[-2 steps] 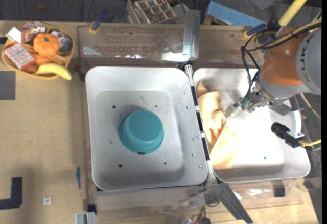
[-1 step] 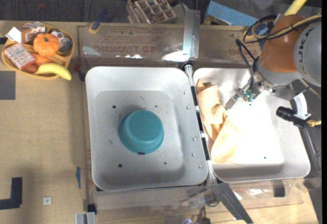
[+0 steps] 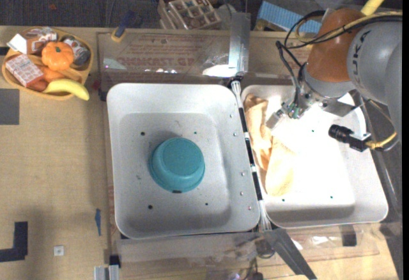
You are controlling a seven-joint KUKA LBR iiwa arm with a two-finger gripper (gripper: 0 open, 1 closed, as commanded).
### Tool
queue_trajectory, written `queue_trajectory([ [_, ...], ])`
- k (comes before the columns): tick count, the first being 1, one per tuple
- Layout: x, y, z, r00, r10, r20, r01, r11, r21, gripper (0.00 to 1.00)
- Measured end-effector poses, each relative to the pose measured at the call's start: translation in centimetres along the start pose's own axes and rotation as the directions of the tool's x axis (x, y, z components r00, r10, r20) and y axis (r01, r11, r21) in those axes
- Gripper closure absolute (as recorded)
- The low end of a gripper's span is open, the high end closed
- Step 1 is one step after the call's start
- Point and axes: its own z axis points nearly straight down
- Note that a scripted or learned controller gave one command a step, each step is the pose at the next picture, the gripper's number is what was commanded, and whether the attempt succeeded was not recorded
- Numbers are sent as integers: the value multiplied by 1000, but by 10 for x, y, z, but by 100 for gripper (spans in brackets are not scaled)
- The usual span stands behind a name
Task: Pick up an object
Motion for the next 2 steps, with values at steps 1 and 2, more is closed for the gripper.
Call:
queue_trajectory([
  [1, -4, 9, 1, 998, 60, -11, -60, 998, 16, 0],
  [2, -3, 10, 1, 995, 96, -10, -96, 995, 15, 0],
])
